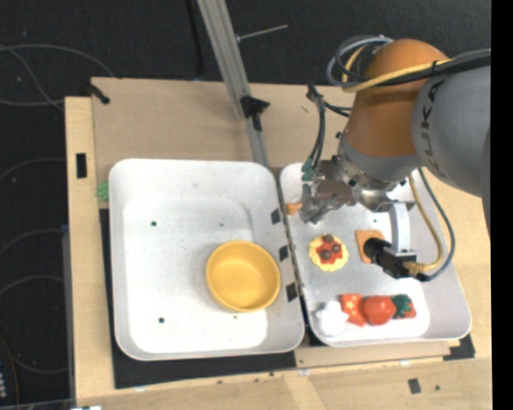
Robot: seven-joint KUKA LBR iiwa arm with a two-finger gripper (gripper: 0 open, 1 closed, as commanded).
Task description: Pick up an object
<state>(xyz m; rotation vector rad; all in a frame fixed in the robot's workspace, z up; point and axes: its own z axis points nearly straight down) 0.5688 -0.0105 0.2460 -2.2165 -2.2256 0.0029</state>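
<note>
My gripper (313,209) hangs over the far left corner of the right bin (445,307), below the arm's orange band. A small orange piece (292,206) shows just to its left, at the bin's rim; I cannot tell whether it is held. Just in front of the gripper lies a small round yellow toy with red toppings (328,252). An orange slice-like piece (369,239) lies to that toy's right. At the bin's near side are a red vegetable toy with a green end (376,308) and a white lump (330,319).
The left bin (171,196) holds a yellow bowl (243,275) near its right wall. A slanted metal pole (231,58) rises behind the bins. A black cable fitting (386,258) hangs from the arm over the right bin.
</note>
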